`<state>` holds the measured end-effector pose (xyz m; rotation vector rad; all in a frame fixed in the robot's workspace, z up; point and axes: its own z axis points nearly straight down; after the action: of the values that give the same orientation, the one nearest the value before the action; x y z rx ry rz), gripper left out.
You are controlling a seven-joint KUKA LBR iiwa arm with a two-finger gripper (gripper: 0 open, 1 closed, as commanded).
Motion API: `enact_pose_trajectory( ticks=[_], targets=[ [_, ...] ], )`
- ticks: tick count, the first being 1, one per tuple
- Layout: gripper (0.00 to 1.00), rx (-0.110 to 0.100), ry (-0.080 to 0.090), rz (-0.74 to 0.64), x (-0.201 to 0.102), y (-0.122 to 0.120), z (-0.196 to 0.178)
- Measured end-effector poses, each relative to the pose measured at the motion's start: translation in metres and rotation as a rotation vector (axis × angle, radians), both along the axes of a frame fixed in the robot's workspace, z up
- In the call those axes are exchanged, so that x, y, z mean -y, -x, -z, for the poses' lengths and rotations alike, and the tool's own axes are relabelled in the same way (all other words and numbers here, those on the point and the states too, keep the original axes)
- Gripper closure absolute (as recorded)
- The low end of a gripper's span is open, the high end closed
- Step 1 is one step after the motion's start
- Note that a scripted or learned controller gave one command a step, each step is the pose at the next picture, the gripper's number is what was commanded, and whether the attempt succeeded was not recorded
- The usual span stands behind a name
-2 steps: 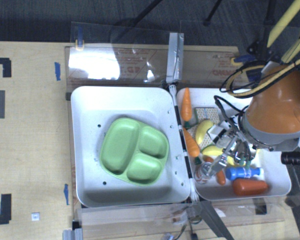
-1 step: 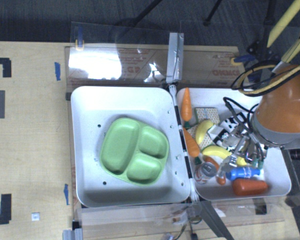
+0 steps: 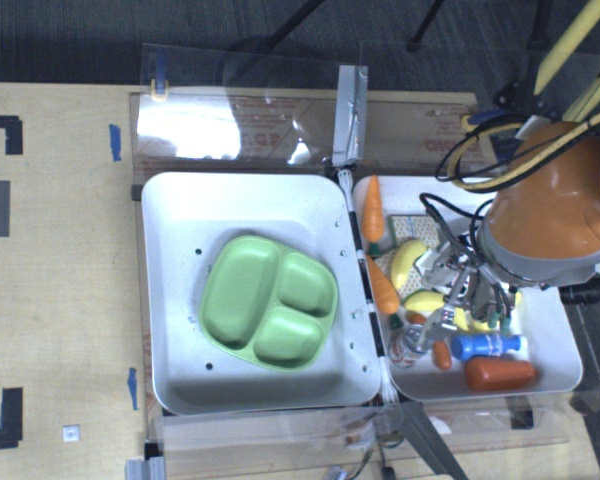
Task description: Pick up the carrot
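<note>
Carrot (image 3: 372,209): orange, tapered, lying lengthwise along the left wall of the right bin (image 3: 565,320) at its far corner, pointed tip toward the bench's far edge, thicker end near a second orange carrot (image 3: 384,289) lying just below it.

Both bins (image 3: 170,298) white. Divided plate (image 3: 268,301) pale green, plain. Carrot (image 3: 372,209) orange. Arm (image 3: 553,200) orange-banded over grey. Yellow items (image 3: 407,261), possibly lemons. Blue bottle (image 3: 487,346); red-brown piece (image 3: 499,373). Bench (image 3: 60,298) light wood.
</note>
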<state>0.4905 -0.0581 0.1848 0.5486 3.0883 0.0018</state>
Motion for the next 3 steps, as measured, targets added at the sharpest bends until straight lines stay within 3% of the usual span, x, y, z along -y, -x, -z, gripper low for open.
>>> enact_pose_trajectory(
  ticks=[1,2,3],
  targets=[
    [0.0,0.004,0.002,-0.182,0.049,0.009,0.098],
    [0.0,0.0,0.0,-0.008,0.033,-0.051,0.065],
    [0.0,0.001,0.0,-0.102,-0.004,-0.078,-0.001]
  ],
)
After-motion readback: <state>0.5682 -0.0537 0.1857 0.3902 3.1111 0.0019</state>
